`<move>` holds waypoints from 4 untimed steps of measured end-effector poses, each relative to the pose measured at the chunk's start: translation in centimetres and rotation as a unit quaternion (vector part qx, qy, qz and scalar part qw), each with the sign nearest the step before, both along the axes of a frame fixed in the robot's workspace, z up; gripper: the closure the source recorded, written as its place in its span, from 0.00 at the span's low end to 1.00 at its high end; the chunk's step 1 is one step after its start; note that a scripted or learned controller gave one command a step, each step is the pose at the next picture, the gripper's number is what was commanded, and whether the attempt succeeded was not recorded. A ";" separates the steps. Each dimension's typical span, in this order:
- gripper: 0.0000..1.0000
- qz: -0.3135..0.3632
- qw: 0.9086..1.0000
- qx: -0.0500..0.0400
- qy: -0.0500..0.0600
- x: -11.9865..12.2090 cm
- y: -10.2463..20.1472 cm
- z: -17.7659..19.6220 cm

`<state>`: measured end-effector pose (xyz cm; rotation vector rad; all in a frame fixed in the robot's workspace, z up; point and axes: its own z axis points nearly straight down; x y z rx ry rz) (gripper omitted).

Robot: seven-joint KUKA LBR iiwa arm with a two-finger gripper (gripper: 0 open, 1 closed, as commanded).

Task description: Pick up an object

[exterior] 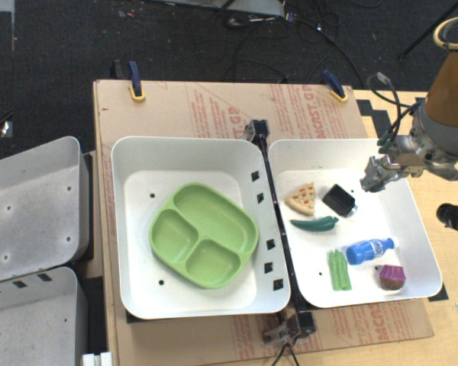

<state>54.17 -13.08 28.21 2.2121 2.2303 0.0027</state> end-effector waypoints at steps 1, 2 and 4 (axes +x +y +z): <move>1.00 0.000 1.000 0.000 0.001 1.5 4.2 -1.3; 1.00 0.000 1.000 0.000 0.002 3.1 9.3 -3.1; 1.00 0.000 1.000 0.000 -0.001 5.7 19.6 -4.3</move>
